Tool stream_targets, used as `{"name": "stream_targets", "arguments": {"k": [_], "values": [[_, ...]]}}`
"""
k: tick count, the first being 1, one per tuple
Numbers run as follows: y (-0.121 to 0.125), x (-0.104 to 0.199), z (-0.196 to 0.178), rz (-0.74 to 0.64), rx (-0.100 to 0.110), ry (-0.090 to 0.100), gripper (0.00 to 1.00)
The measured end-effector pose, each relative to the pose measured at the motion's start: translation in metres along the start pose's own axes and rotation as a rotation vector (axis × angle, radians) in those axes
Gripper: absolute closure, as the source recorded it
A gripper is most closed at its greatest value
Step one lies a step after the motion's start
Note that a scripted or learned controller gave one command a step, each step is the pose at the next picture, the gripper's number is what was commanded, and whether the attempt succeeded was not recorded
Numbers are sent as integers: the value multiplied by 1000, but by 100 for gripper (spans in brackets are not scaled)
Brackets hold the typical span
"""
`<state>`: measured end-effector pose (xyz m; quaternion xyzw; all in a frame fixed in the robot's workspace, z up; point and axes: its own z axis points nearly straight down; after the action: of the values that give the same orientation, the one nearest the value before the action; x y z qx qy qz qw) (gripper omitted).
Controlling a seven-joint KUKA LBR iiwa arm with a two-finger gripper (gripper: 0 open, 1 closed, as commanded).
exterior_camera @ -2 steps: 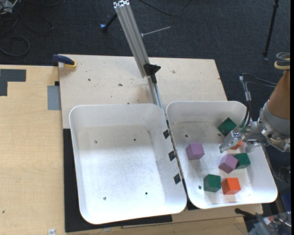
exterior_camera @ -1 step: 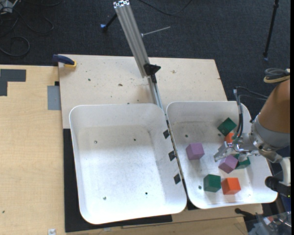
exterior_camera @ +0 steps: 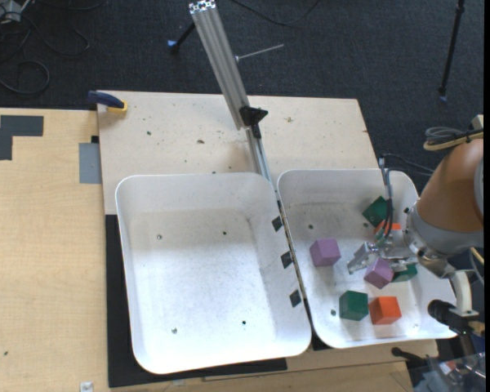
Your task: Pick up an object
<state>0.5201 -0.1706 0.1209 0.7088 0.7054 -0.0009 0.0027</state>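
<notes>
Dark carpet floor (exterior_camera: 327,47) at 12 o'clock strewn with black cables (exterior_camera: 16,72) — pale speckled wooden bench (exterior_camera: 180,133) at centre, lighter wood panel (exterior_camera: 33,243) at 9 o'clock — even, diffuse lighting.

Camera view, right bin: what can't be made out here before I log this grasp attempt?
- Gripper: its tip merges with the purple block below it, so a grasp cannot be judged.
- Teal object: mostly hidden behind the gripper and the purple block; shape unclear.
- Dark green block at the bin's far side: partly covered by the arm.
- Right bin: its right rim is hidden under the arm.
</notes>
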Motion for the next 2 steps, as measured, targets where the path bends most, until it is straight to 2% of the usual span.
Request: {"name": "stream_targets", "arguments": {"k": [1,2], "values": [[1,0,-13,6,-4,2,100],[5,4,-57,-6,1,5,100]]}}
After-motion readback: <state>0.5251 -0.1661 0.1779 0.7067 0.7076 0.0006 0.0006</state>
